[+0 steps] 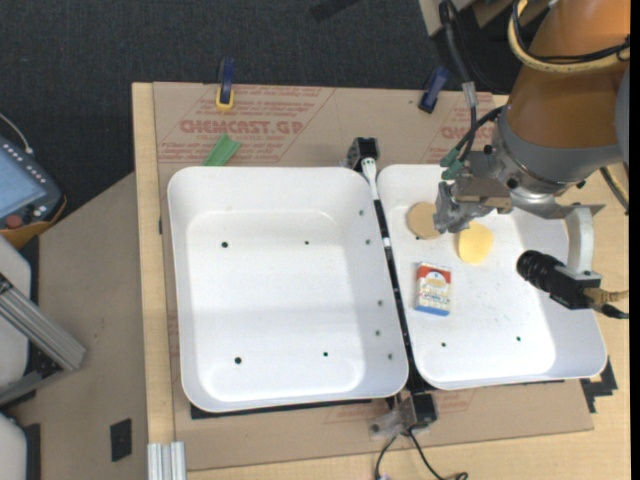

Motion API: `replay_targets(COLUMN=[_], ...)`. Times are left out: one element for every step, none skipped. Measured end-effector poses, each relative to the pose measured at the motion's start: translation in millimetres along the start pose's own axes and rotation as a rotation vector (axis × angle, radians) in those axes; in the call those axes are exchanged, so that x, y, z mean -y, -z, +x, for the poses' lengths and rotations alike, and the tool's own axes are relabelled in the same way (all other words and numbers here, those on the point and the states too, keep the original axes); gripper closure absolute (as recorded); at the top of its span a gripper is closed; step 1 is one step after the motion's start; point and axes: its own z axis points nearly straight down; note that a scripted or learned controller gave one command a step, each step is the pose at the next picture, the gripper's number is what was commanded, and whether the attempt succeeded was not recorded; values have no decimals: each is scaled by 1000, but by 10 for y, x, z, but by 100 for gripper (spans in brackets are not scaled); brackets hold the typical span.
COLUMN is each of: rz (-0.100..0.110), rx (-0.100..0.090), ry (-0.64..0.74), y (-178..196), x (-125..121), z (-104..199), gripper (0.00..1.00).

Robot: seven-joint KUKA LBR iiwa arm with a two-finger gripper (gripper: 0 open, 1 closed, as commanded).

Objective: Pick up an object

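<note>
A flat round tan disc (421, 222) lies near the far left corner of the right-hand shallow white bin (560, 360), partly under the arm's hand (451, 217), whose grip I can't make out. Just beside the disc sits a pale yellow lump (476, 244); nearer me from it, a small red-and-white printed packet (434, 290).

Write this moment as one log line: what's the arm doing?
phase: reaching | gripper: low in right bin, by tan round piece and yellow piece | small card box: untouched | grasp: unconfirmed
</note>
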Motion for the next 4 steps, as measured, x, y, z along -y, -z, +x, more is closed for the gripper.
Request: replay_targets(rz=[7, 17, 7, 6], rx=[1, 1, -1, 1], ry=[4, -4, 3, -4], y=[-124, -210, 63, 279], x=[-339, 246, 417, 407], z=[604, 551, 962, 780], gripper=[100, 100, 100, 100])
